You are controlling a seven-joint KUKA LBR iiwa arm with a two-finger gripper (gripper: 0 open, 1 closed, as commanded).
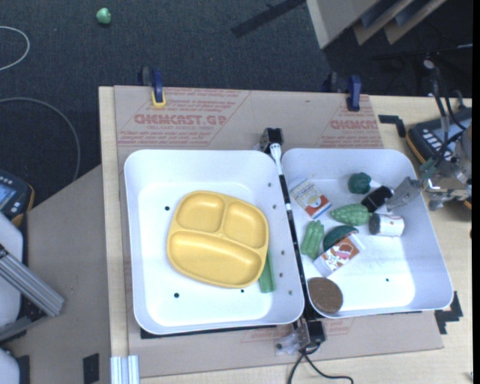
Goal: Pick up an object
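Dark carpet at far left, a thin white cable (pixel 45 120) looping across it; a small green ball (pixel 103 14) lies on the floor near the top edge.

The table (pixel 225 116) is a brown board with red print, held along its far edge by two blue-and-yellow clamps (pixel 157 86).

Left bin (pixel 142 247): a yellow divided plate (pixel 217 238) sits near the middle, three compartments, turned a little askew. A slim green piece (pixel 266 274) lies just beside the plate's right rim, near the bin's right wall.

Right bin (pixel 420 277): the pickable things cluster in its far-left half.
- a small white carton with a red-orange patch (pixel 310 197), near the dividing wall
- a green ridged vegetable-like piece (pixel 312 238) just below it
- a flat packet, white with red (pixel 339 253), touching or overlapping a dark green piece (pixel 343 234)
- a brown round disc (pixel 325 295) at the near-left corner, against the wall
- a light green lumpy piece (pixel 350 215) mid-bin
- a dark teal lump (pixel 360 182) toward the far wall
- a black object (pixel 376 198) and a white cylinder (pixel 388 224) just right of the green pieces

The pincer (pixel 411 189) reaches in from the right at the bin's far-right edge, close to the black object; whether it is released or clenched, cannot tell. Nothing visibly between its fingers. Grey arm hardware (pixel 450 176) behind it at the right margin.
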